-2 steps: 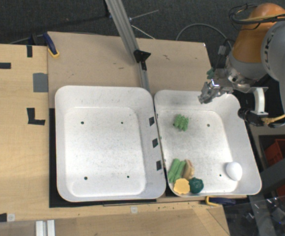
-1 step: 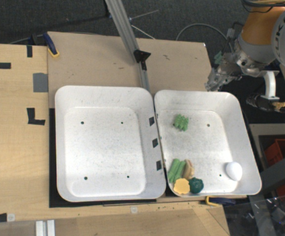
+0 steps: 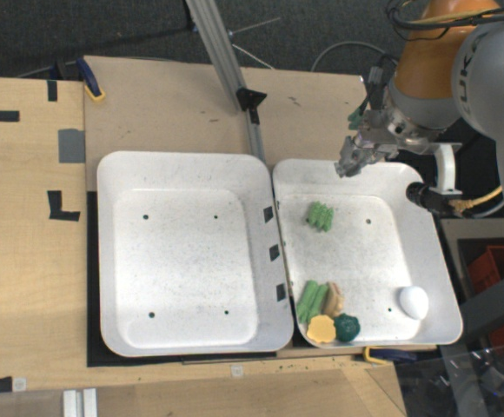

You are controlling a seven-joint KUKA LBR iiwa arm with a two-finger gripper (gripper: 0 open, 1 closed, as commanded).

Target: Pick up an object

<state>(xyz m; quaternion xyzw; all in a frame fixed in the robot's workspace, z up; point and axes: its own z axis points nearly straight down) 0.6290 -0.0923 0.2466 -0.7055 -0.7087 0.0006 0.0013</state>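
- Yellow piece (image 3: 321, 328), dark green piece (image 3: 347, 327) and long green piece (image 3: 309, 300) cluster at right bin (image 3: 426, 233) near edge; white ball (image 3: 413, 301) beside.
- Green block (image 3: 319, 216) mid-bin, alone.
- Gripper (image 3: 349, 165) over far rim, nothing held, open/closed unclear. Pick not started, I'd say.

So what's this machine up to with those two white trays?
The grey and orange arm is there to pick up an object. Its gripper hangs over the far edge of the right bin, with nothing seen between its fingers. That bin holds a small green piece near the middle, a white ball and a cluster of toys at the near edge.
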